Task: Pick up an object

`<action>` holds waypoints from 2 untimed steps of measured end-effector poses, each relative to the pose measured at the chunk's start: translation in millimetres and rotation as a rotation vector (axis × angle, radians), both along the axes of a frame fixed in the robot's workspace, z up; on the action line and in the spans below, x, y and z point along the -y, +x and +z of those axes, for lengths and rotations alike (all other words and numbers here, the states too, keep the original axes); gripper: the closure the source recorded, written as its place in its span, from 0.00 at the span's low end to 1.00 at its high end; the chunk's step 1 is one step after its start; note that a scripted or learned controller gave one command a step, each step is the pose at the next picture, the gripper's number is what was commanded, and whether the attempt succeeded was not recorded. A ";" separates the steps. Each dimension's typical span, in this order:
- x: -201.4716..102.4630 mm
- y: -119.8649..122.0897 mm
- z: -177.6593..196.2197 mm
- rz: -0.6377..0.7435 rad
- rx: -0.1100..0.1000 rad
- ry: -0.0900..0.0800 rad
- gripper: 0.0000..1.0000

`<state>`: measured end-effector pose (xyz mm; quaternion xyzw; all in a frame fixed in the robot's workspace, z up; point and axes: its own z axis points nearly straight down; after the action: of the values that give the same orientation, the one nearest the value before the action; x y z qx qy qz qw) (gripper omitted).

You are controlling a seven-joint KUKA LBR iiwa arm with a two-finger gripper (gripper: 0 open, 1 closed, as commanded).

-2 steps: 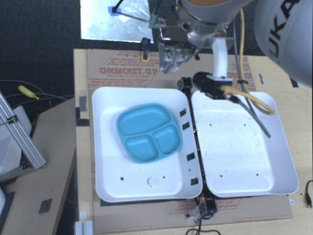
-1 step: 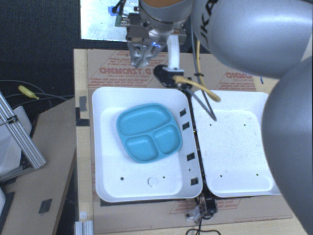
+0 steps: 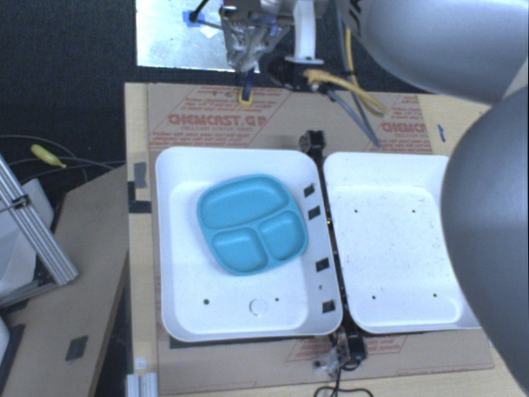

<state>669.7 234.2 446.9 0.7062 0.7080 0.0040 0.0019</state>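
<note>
A light blue plate (image 3: 252,223) with three compartments lies flat in the left white bin (image 3: 178,246), slightly turned. My gripper (image 3: 246,63) hangs high over the back of the bench, beyond the far rim of the left bin and well apart from the plate. Its fingers (image 3: 240,44) taper together to a point, and I see nothing between them. The big grey arm (image 3: 463,40) fills the upper right and hides part of the right bin.
The right white bin (image 3: 388,246) sits beside the left one, joined by a black hinge strip (image 3: 318,222). A small yellow piece (image 3: 245,98) lies on the cardboard behind the bins. Yellow and grey cables (image 3: 351,93) trail from the wrist.
</note>
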 end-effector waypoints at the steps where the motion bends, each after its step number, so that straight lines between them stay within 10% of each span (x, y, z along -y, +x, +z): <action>1: 35.1 -1.5 95.7 -0.004 0.005 0.000 1.00; 2: -2.5 -48.9 81.8 0.005 -0.008 -0.001 1.00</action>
<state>620.8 236.8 528.7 0.7045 0.7097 0.0010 -0.0006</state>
